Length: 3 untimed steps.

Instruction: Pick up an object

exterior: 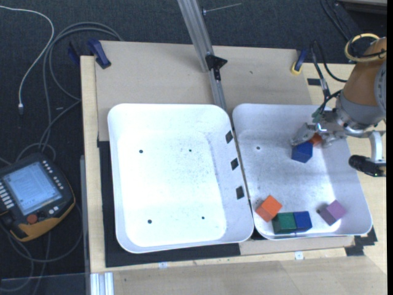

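Grey arm (pixel 362 97) angled down, gripper (pixel 309 141) over blue block (pixel 301 152).

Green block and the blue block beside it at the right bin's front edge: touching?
Touching. The camera view shows the green block and blue block side by side, faces meeting with no gap.

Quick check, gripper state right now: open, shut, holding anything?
Gripper: over the right bin, with a blue block right at its tip; whether it grips the block cannot be told.
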{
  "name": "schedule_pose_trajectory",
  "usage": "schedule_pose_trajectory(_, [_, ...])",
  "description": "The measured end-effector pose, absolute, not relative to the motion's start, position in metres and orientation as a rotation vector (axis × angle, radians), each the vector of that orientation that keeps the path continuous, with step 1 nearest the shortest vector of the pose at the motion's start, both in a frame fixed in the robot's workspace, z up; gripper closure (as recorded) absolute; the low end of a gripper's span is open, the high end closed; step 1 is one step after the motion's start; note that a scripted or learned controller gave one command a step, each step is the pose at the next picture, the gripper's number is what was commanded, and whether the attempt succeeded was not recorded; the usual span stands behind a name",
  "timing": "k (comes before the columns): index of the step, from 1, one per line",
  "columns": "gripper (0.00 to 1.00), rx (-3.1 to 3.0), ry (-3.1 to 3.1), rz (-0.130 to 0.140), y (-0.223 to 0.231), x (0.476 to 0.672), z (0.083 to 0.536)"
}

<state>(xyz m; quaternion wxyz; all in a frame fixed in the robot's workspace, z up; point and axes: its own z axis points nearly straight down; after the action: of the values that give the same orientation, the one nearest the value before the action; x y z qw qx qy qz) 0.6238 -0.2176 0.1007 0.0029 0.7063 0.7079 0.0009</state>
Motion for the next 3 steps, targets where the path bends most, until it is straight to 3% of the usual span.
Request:
schedule_pose_trajectory(1, [1.00,2.214,2.222,0.000,-0.217,0.623,0.112])
schedule_pose_trajectory(2, [0.00,2.215,2.224,-0.001,-0.216,0.623,0.111])
schedule_pose_trajectory(3, [0.00,2.227,2.225,-0.004,-0.210,0.575,0.099])
